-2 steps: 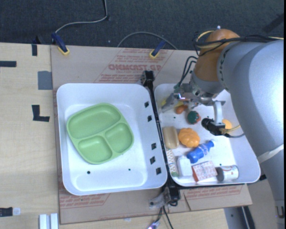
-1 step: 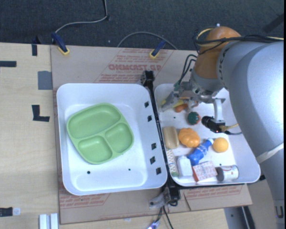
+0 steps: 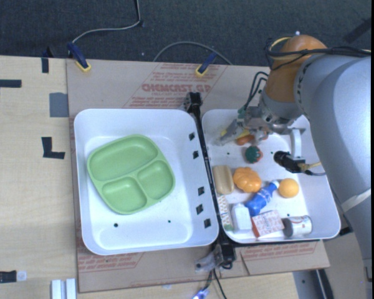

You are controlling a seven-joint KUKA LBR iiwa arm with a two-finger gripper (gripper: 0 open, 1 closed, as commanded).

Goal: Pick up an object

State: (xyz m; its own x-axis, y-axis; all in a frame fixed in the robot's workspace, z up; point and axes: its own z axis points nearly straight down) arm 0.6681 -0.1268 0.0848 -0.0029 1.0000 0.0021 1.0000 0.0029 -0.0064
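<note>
My gripper (image 3: 239, 129) hangs low over the far left part of the right bin (image 3: 324, 220), reaching in from the right. A small orange item (image 3: 244, 140) lies right under it, and a dark green ball (image 3: 254, 154) sits just in front. I see nothing lifted by the gripper. Nearer the front lie a tan bread-like piece (image 3: 222, 179), an orange lumpy toy (image 3: 247, 180), a blue bottle (image 3: 262, 195) and an orange ball (image 3: 288, 187).
The left bin (image 3: 93, 229) holds a green divided plate (image 3: 131, 173). Along the right bin's front edge lie a white packet (image 3: 240, 217), a red-and-white box (image 3: 267, 223) and a small can (image 3: 298, 225). The grey arm (image 3: 343, 117) covers the bin's right side.
</note>
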